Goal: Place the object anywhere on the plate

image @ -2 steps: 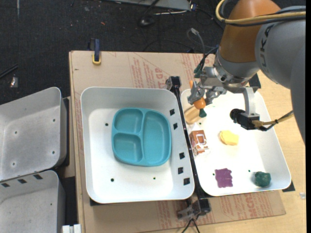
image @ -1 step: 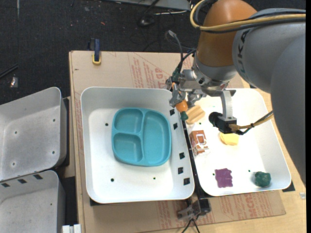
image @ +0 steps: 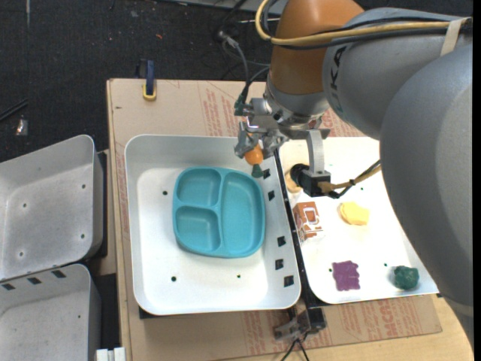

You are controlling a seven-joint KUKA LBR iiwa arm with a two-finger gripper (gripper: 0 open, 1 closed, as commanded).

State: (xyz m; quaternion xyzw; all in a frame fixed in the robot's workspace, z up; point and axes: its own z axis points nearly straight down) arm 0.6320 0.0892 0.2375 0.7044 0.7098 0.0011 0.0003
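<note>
1. Looming nearest the lens, the grey arm (image: 421,126) is filling the 2 o'clock corner, its orange band (image: 312,17) sitting at 12 o'clock above the wrist.
2. Two white bins are sitting side by side: the left bin (image: 150,277) is bearing the plate, the right bin (image: 376,269) the loose items.
3. One teal plate (image: 219,210), three compartments, is lying in the left bin with its long axis running roughly 12 to 6.
4. The claw (image: 254,153) is hanging over the far-right corner of the left bin, close by the divider, fingers pinching a small orange object (image: 255,156); I am reading this as held, though the grip is small in view.
5. Key relation: the plate is lying at about 7 o'clock from the claw, near but not beneath it; the object is hanging just off the plate's upper-right rim. I am judging the next move as a short shift toward 7 o'clock, then a release.
6. Count in the right bin: one red-and-white packet (image: 308,220), one yellow piece (image: 353,213), one purple piece (image: 346,274), one green piece (image: 405,277).
</note>
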